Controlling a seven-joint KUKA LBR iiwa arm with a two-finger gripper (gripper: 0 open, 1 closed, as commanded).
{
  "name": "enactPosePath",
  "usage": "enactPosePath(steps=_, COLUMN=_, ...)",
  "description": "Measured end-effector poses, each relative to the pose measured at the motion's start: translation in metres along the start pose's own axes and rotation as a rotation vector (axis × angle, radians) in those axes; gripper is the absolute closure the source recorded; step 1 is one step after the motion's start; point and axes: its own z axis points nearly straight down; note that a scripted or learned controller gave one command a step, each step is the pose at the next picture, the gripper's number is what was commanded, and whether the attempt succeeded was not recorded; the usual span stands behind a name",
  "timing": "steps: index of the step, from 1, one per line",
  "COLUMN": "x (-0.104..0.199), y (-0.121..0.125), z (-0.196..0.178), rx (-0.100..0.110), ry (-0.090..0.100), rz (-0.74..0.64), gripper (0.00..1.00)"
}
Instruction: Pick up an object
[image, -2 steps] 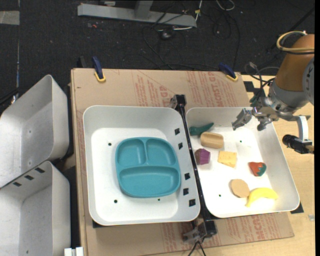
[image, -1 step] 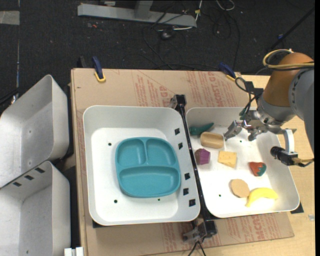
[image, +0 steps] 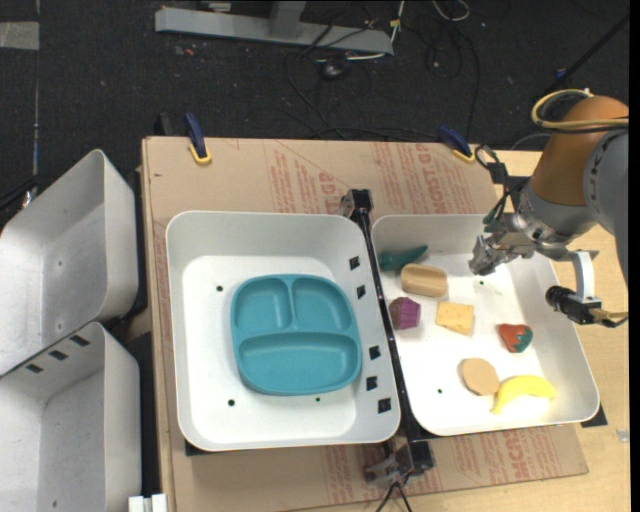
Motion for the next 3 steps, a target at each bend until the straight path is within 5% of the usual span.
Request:
enactPosePath(steps=2, x=-0.008, y=0.001, z=-0.097, rx=-0.004, ry=-0.001, rz=0.001, gripper=1.0)
enactPosePath(steps=3, x=0.04, y=-0.02, z=-0.091, rx=0.005, ry=0.003, rz=-0.003, gripper=1.0)
